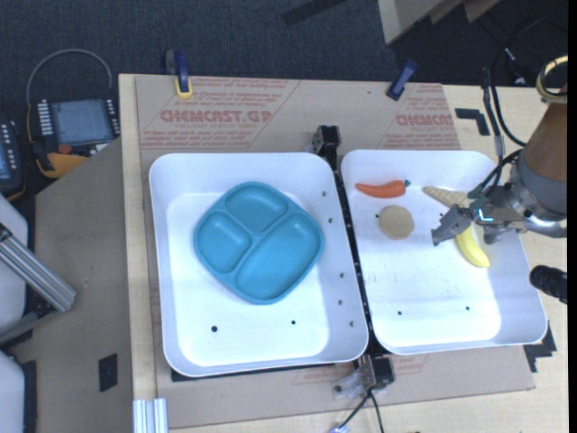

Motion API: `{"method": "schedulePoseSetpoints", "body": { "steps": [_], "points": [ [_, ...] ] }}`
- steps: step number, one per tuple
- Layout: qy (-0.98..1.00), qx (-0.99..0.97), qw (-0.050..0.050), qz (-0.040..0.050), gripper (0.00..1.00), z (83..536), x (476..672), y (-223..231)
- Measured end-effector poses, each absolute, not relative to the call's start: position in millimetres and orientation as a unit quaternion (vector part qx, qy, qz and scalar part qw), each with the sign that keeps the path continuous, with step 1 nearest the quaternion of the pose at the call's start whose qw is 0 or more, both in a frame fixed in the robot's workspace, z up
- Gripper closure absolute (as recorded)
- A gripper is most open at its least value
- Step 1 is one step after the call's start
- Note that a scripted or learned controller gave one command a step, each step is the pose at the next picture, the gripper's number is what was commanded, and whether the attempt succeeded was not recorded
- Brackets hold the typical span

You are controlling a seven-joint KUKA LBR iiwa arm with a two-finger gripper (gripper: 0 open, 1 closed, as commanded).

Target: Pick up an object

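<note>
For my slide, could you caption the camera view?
Gripper over the right bin, by a banana.

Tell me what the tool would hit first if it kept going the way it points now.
Probably the round tan object. The tool points toward the view's left, low over the right bin, with the banana just beside it. Its height is unclear from above, so it might pass over.

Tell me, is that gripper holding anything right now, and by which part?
Nothing is visibly held. The gripper hangs over the right bin beside the banana, but no object shows between its fingers.
</note>
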State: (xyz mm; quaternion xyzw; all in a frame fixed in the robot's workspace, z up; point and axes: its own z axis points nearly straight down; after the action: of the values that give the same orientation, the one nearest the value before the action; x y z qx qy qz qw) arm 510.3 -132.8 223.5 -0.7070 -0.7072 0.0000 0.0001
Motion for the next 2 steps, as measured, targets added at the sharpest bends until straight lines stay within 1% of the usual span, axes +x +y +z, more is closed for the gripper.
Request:
{"method": "schedulePoseSetpoints", "body": {
  "steps": [1,2],
  "points": [
    [-0.707,-0.707,0.003,0.0012,0.00,173.7,518.1,-126.7],
    [-0.707,-0.707,0.001,0.0006,0.00,113.2,519.2,-127.4]
  ]
}}
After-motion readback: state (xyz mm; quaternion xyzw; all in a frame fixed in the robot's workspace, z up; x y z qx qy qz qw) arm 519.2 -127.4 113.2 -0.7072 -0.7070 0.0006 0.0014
